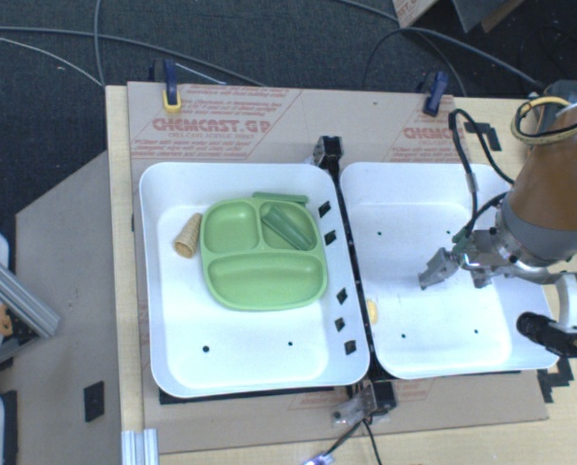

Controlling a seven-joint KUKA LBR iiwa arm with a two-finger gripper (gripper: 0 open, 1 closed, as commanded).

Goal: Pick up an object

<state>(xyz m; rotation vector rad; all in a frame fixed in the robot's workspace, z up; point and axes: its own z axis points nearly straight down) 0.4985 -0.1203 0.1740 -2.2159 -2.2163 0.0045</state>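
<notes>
The claw [436, 274] is over the right bin [405, 352], near its middle; I cannot tell how it stands. In the left bin [250, 356] lies a green plate [262, 279] with a green piece [288, 226] on its far right part. A cone [187, 234] lies just left of the plate.

Green divided plate [262, 258] and tan cone [187, 235] in left bin [250, 366]; jaws [441, 269] over right bin [414, 201].
</notes>
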